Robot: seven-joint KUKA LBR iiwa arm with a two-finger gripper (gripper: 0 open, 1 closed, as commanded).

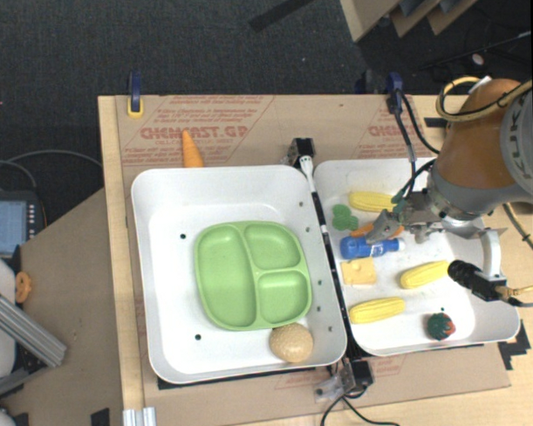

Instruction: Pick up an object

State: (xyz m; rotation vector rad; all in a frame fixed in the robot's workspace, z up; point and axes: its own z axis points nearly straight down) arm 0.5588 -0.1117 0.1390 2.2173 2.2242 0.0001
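The right bin (489, 335) holds several small items. A blue object (359, 246) lies near its left wall, with a green piece (343, 217) just above it and a yellow cheese-like block (359, 273) just below. My gripper (386, 229) hangs over the blue object's right end, close to or touching it. Whether it has hold of anything is hidden by the wrist. Three yellow corn-like pieces lie around: one at the top (369, 201), one at the middle right (423, 274), one lower down (376, 310).
A red and green ball (441, 326) sits at the right bin's lower right. The left bin (162, 211) carries a green divided plate (251, 274) and a tan round lump (292, 342). An orange carrot (191, 149) lies on the bench behind the left bin.
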